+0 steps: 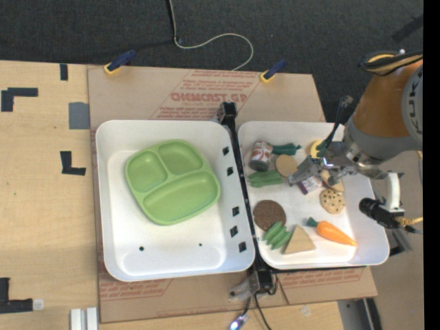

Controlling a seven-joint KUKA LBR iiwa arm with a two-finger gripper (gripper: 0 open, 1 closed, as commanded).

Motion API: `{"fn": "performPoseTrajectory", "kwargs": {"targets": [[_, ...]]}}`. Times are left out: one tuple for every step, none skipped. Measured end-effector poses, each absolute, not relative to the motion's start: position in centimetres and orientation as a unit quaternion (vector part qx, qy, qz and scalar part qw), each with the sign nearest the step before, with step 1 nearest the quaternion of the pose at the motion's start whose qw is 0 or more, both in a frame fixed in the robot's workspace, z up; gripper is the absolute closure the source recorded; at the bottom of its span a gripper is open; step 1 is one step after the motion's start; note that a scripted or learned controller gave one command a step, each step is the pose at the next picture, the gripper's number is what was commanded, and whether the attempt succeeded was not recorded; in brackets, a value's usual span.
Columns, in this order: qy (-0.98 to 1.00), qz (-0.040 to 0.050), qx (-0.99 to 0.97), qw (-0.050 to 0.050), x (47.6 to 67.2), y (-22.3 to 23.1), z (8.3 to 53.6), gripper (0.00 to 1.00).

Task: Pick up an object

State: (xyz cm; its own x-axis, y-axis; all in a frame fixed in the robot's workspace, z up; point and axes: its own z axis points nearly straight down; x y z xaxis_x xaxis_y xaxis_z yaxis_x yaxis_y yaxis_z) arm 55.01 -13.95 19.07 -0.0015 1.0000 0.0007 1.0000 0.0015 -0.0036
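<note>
Camera view, left to right: green tray (pixel 173 181) in left bin (pixel 113 184), toy foods such as cookie (pixel 331 200) and carrot (pixel 335 234) in right bin (pixel 357 256), gripper (pixel 311 174) low among them, grip state indeterminate; approach step, next requiring closure on one item.

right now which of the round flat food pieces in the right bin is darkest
The dark brown patty near the divider; the chocolate chip cookie and the tan disc are far paler.

Pale wooden desk (pixel 41 205) with black tape marks (pixel 69 163), brown cardboard sheet (pixel 206 95) at centre, dark carpet (pixel 82 12) beyond far edge.
</note>
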Motion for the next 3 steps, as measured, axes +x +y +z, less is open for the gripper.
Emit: {"fn": "performPoseTrajectory", "kwargs": {"targets": [[-0.708,0.0027,-0.707,0.004,48.6,-9.7,7.8,0.0],[-0.707,0.0017,-0.707,0.002,48.9,-9.9,9.2,1.0],[-0.709,-0.0024,-0.705,0.007,49.3,0.9,15.9,1.0]]}}
